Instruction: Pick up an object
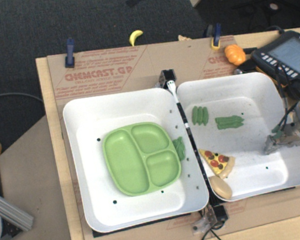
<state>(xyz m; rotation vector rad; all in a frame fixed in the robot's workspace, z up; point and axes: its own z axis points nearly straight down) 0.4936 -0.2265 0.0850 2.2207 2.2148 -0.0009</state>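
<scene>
Claw (274,142) hovers low in the right bin (270,179), fingers apart and holding nothing. Nearest lies a green toy piece (229,122), likely light, stiff plastic; gripping across its narrow width looks best. A pizza slice toy (219,161) sits farther left.

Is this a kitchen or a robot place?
Probably a robot lab, not a kitchen. Two shallow white plastic bins sit clamped on a cardboard-covered bench, the food is toys like a toy pizza slice, and a grey end effector reaches in.
</scene>
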